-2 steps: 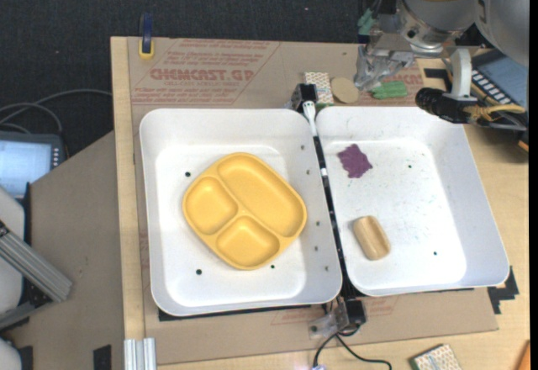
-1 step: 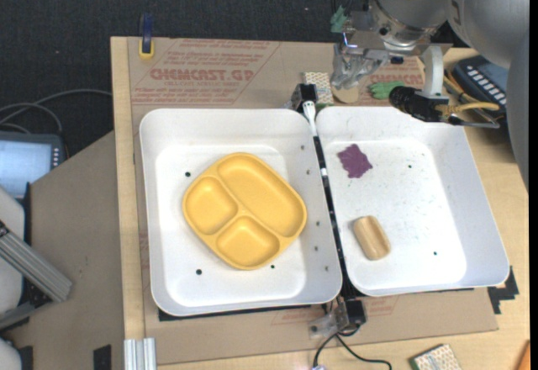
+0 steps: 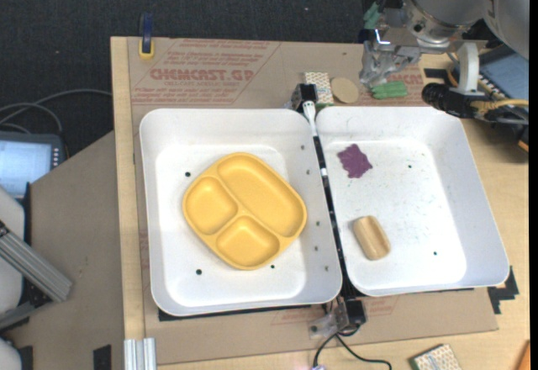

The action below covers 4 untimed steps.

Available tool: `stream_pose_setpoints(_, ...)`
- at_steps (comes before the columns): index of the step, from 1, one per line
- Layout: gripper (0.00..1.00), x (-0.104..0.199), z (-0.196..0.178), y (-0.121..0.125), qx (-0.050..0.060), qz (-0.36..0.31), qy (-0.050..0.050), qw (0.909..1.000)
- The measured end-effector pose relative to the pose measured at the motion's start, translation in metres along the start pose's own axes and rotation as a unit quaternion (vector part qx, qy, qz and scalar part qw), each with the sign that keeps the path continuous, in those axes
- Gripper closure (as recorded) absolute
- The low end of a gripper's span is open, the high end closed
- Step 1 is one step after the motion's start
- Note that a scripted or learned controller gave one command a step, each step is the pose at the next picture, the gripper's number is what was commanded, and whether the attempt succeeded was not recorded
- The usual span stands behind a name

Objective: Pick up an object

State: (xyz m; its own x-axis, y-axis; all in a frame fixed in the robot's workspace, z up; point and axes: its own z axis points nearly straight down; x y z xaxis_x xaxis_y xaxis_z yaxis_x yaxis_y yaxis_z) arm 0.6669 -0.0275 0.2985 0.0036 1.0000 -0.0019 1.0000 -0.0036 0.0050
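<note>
From above, two white bins sit rim to rim on the desk. The left bin (image 3: 160,192) is largely taken up by a yellow divided plate (image 3: 244,208), with bare floor along its edges. The right bin (image 3: 454,192) has far more room: a purple scrap (image 3: 354,161) near its back left, a tan block (image 3: 370,237) near the front left (well apart). The hand (image 3: 380,66) hangs beyond the right bin's back rim, above the desk by a green piece (image 3: 389,91); whether it is clenched I cannot tell.

The yellow divided plate (image 3: 244,209) crowds the left bin (image 3: 160,192), while the right bin (image 3: 445,192) leaves open floor around the purple piece (image 3: 355,161) and tan block (image 3: 370,237).
</note>
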Motion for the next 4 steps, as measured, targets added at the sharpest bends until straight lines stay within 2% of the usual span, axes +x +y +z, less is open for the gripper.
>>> stream_pose_setpoints(1,1.00,0.043,0.023,-0.001,0.004,-0.004,0.001,1.0000)
stream_pose_setpoints(2,1.00,0.118,0.004,-0.001,0.000,-0.005,0.002,1.0000)
stream_pose_setpoints(3,1.00,0.046,0.009,-0.001,0.003,0.001,0.000,1.0000)
stream_pose_setpoints(4,1.00,-0.005,-0.001,0.000,0.000,0.000,0.000,1.0000)
